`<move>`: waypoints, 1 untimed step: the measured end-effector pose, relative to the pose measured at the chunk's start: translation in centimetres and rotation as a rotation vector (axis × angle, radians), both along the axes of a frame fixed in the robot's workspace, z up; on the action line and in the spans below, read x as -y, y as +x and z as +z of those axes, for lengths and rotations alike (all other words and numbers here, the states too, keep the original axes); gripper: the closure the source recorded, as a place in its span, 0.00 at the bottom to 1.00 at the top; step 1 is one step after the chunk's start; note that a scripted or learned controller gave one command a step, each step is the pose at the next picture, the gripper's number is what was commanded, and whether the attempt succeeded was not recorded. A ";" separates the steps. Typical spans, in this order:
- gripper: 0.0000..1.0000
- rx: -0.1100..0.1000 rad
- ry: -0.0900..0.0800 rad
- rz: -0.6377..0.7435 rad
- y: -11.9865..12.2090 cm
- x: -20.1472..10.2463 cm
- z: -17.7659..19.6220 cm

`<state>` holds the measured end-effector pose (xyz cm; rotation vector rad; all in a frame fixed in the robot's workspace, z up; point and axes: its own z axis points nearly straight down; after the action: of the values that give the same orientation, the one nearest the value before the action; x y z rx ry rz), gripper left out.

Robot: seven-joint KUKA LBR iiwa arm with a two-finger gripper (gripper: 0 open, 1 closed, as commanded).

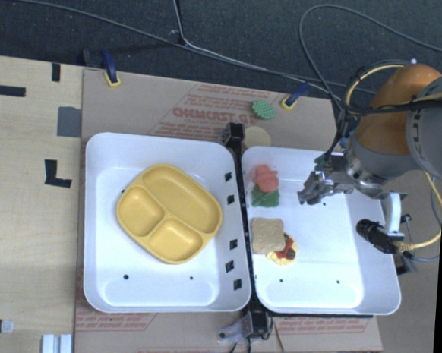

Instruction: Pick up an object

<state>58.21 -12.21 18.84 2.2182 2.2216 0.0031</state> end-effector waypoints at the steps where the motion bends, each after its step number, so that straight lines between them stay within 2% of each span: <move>1: 1.00 0.001 -0.001 -0.001 -0.9 0.2 5.1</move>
<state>57.31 -12.45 23.97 2.2179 2.2199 0.0032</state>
